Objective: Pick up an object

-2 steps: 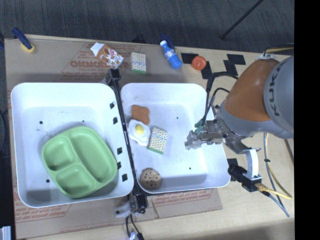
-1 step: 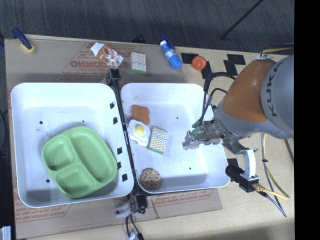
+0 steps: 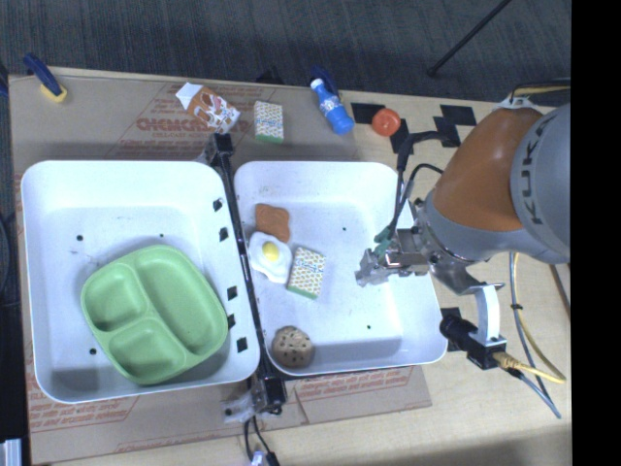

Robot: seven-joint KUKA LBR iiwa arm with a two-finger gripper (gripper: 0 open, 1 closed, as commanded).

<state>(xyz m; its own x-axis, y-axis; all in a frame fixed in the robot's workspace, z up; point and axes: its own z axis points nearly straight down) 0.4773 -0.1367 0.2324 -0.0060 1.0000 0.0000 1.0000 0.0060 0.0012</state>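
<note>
Across the bench, two white bins are set side by side. One green divided tray is seen in the left bin. Four small items are counted in the right bin, all near its left wall: one brown toast slice, one fried egg just below it, one patterned sponge just beside the egg, and one cookie at the near edge. Bare floor is left through the middle and right of that bin. The gripper is held over this open floor, well apart from the four items; whether its fingers are apart or together cannot be told. Beyond the bins, a wrapped snack, a small box, a blue bottle and an orange ball are laid.
</note>
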